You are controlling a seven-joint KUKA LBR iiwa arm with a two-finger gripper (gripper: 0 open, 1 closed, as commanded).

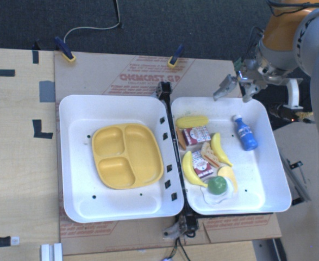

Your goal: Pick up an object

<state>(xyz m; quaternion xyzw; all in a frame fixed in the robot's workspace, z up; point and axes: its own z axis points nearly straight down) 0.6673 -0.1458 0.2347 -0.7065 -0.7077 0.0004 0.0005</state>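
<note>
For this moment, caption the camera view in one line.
Open gripper hovers above right bin's far rim; blue bottle and bananas lie inside.

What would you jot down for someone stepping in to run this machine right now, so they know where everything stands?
Gripper: open, holding nothing, hovering over the top rim of the right bin.
Right bin contents: blue bottle lying alone near the right wall; a clustered heap of bananas, a green ball and small red-and-white packets toward the left wall.
Left bin: a yellow divided plate.
Done: nothing picked yet.
Left: lower onto one object, close, lift. The bottle looks like the easiest target, since it lies apart from the heap.
</note>
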